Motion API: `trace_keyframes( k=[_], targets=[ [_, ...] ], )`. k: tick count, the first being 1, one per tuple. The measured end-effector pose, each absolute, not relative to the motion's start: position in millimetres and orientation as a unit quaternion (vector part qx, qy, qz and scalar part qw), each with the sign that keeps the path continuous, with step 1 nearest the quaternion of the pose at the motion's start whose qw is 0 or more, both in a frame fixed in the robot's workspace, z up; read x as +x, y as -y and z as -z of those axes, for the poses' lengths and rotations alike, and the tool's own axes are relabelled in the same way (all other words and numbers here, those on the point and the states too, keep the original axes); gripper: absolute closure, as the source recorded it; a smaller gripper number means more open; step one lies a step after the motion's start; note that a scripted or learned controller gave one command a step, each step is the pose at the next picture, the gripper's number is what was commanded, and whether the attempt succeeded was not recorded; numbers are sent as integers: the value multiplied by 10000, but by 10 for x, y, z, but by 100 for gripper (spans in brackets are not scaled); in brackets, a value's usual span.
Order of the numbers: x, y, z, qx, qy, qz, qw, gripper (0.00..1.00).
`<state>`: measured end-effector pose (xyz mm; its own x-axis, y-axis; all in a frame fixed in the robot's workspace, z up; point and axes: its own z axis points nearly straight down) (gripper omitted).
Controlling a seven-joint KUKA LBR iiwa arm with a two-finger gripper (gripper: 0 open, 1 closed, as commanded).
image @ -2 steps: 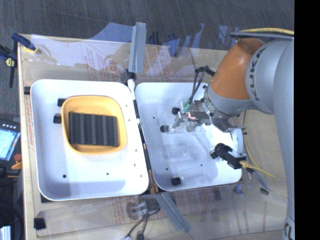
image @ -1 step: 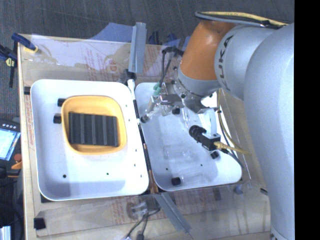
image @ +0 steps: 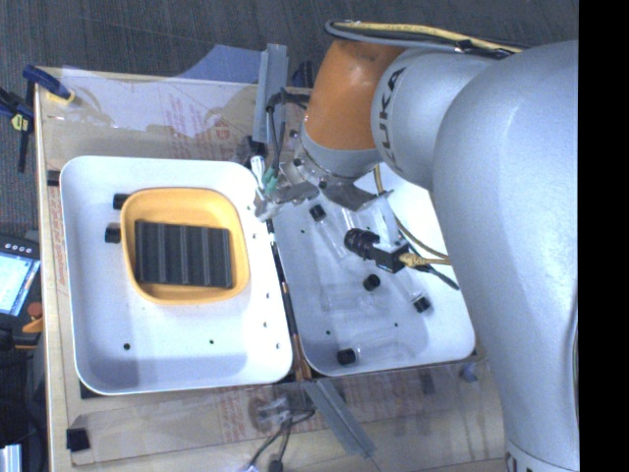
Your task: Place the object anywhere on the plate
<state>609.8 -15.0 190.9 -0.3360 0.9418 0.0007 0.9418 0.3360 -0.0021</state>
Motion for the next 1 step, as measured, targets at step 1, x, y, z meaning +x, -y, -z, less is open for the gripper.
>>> trace_keyframes(
  k=[1],
  targets=[
    [6339,-332,-2990,-5375,8433,2,-1,100]
  ],
)
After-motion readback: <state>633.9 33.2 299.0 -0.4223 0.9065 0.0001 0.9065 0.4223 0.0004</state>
